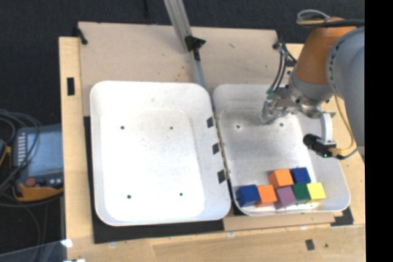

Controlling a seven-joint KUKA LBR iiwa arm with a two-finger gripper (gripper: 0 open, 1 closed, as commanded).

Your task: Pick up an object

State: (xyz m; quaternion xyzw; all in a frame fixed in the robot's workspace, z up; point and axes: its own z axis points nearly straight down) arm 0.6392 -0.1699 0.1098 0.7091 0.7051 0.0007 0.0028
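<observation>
While the left bin [153, 150] lies bare on the desk [123, 52], the task's things sit to its right: a cluster of coloured blocks [281, 188] huddled in the near corner of the right bin [245, 132]. Farther right of the left bin, the gripper [270, 112] hangs over the right bin's far end, well apart from the blocks; whether it is apart or together I cannot tell. Nothing looks lifted, so the pick-up is judged wholly undone.
</observation>
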